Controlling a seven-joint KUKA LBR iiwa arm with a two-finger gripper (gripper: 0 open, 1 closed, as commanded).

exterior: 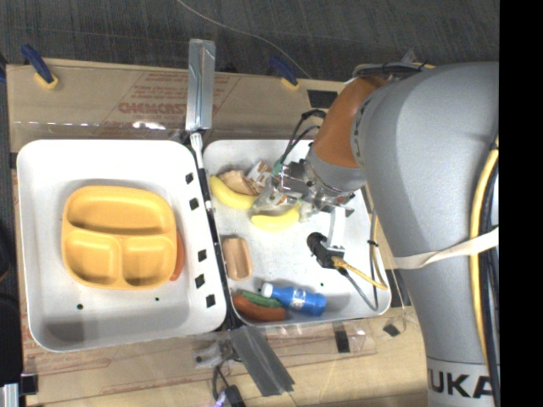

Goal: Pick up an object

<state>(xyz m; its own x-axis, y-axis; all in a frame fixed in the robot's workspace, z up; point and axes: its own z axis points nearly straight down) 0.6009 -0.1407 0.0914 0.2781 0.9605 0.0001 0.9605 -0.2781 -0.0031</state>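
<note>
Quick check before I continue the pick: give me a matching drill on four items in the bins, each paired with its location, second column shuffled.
Items:
1. yellow divided tray
2. blue bottle
3. tan block
4. banana

Places:
A. right bin, against the near wall
B. right bin, far left part, just left of the gripper
C. left bin, alone
D. right bin, by the divider, midway along it

Pairs: 1-C, 2-A, 3-D, 4-B
</note>
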